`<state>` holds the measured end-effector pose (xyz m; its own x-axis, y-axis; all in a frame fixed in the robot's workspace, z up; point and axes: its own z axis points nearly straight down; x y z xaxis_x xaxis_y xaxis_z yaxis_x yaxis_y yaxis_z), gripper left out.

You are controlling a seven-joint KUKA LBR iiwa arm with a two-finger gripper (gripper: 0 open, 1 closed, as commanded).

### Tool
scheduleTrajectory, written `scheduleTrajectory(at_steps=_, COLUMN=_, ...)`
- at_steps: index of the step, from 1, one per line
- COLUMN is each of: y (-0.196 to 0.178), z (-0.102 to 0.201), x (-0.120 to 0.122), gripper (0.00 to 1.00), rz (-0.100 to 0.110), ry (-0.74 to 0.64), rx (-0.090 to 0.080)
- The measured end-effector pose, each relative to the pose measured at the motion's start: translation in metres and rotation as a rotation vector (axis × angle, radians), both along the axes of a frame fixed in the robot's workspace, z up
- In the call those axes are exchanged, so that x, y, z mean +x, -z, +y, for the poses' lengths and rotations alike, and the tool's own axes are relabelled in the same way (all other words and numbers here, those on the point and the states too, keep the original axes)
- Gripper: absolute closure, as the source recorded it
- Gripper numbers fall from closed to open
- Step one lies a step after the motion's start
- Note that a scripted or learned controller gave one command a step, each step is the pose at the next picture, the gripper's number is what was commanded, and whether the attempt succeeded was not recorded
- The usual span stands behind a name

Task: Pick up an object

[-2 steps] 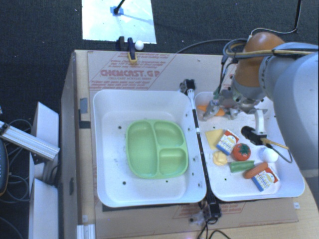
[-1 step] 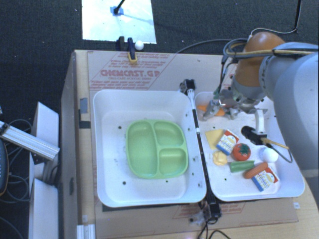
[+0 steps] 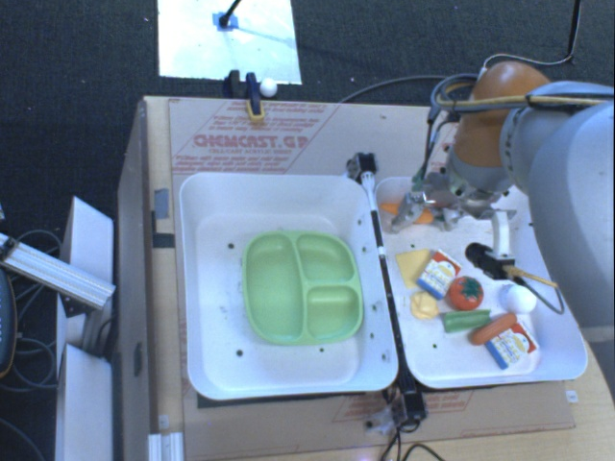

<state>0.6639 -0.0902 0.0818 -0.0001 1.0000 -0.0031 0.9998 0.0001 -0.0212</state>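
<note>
1. Camera view, nearest edge first: in the right bin point(image 3: 444, 355), at about 5 o'clock, a blue-and-white carton point(image 3: 511, 344) lies flat; a red-orange sausage shape point(image 3: 493, 328) touches it on the 10 o'clock side; a green piece point(image 3: 464, 320) lies just beside that.
2. Towards the bin's middle, a red tomato point(image 3: 465, 293) sits with a white egg point(image 3: 520, 299) near it at 3 o'clock and a yellow lump point(image 3: 425, 304) at 8 o'clock; a small orange-and-blue carton point(image 3: 436, 275) rests at the tomato's 10 o'clock, overlapping a yellow wedge point(image 3: 413, 262).
3. In the left bin point(image 3: 221, 353), a green divided plate point(image 3: 303, 286) lies flat at the centre, its three compartments facing up.
4. At the right bin's 11 o'clock corner an orange piece point(image 3: 399, 219) lies on the floor; the gripper point(image 3: 428, 209) is low over it, at its 2 o'clock; whether the gripper is open, closed or touching the piece I cannot tell; nothing is visibly lifted.
5. Above the gripper the grey arm point(image 3: 567, 152) runs off at 3 o'clock; its orange band point(image 3: 504, 84) sits at 12 o'clock from the wrist.
6. Farther back, a printed cardboard sheet point(image 3: 250, 142) lies under the bins; a small white ball point(image 3: 268, 87) sits at its far edge; a pale square sheet point(image 3: 226, 27) lies on the dark floor beyond.
</note>
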Motion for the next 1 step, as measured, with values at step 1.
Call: scheduleTrajectory(at_steps=1, y=0.0, z=0.0001, x=0.0, gripper=0.0, rz=0.0, ry=0.0, rx=0.0)
